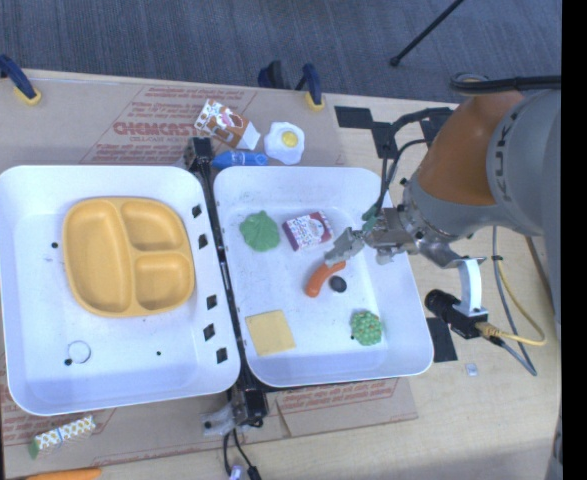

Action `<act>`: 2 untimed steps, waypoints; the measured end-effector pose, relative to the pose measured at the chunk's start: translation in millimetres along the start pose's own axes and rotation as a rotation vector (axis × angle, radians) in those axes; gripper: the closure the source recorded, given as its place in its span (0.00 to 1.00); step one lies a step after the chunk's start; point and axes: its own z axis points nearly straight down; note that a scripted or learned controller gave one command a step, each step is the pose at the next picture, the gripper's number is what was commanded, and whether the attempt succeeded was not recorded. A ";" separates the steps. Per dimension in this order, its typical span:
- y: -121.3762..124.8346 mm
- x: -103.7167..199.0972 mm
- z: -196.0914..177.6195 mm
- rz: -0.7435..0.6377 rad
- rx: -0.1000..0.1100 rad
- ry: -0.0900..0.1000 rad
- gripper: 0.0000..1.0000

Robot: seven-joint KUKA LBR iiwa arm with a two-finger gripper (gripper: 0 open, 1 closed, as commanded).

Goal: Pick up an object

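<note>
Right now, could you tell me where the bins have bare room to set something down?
Left bin: the strip below the yellow tray. Right bin: the patch between cheese slice and green ball. Crowded around the carrot, packet and pincer.

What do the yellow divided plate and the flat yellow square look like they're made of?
The divided plate looks like molded plastic: one even mustard color, rounded compartment walls, soft sheen. The flat square looks like a toy cheese slice, probably plastic or foam; its matte, uniform surface leaves that open.
</note>
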 end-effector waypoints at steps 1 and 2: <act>6.6 40.6 101.4 -0.028 0.001 0.000 0.00; 6.8 40.2 91.2 -0.032 0.002 0.000 1.00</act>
